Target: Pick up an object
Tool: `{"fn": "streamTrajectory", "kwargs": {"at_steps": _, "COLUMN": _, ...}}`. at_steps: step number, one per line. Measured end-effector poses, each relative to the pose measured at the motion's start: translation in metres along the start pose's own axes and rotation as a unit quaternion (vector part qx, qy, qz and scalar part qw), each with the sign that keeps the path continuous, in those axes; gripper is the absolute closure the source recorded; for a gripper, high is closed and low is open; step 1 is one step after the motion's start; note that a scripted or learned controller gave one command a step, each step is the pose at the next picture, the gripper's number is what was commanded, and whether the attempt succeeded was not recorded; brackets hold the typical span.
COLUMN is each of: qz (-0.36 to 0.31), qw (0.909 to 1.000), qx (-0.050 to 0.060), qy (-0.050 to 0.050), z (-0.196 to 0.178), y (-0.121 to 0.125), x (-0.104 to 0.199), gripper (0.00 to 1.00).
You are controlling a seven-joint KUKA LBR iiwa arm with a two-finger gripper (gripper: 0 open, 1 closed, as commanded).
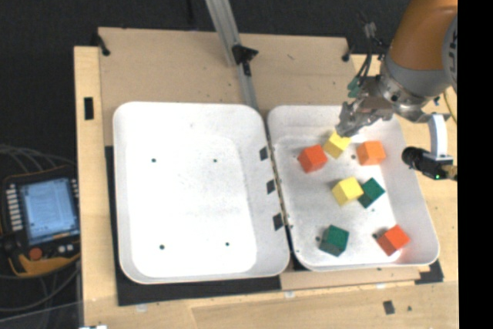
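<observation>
The right bin (pixel 412 200) holds several small blocks. A yellow block (pixel 336 145) lies near its back, directly under my gripper (pixel 348 127), whose tip touches or nearly touches the block's top right. An orange-red block (pixel 312 159) lies just left of it and an orange block (pixel 370 152) to its right. Another yellow block (pixel 347 190) sits mid-bin beside a dark green block (pixel 372 192). A second green block (pixel 334 240) and a red-orange block (pixel 393 240) lie toward the front.
The left bin (pixel 131 166) stands beside the right one, joined by black clips. A slanted metal post (pixel 219 8) rises behind the bins. A control pendant (pixel 42 216) lies off the bench at the left.
</observation>
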State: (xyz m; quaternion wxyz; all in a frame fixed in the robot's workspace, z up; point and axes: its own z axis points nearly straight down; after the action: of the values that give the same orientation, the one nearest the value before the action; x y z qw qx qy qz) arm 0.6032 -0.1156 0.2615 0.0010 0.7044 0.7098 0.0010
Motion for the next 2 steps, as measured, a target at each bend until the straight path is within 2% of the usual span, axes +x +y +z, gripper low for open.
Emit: {"fn": "streamTrajectory", "kwargs": {"at_steps": 2, "qz": 0.001, "qw": 1.0000, "qx": -0.001, "qy": -0.001, "z": 0.025, "y": 0.035, "x": 0.090, "gripper": 1.00}}
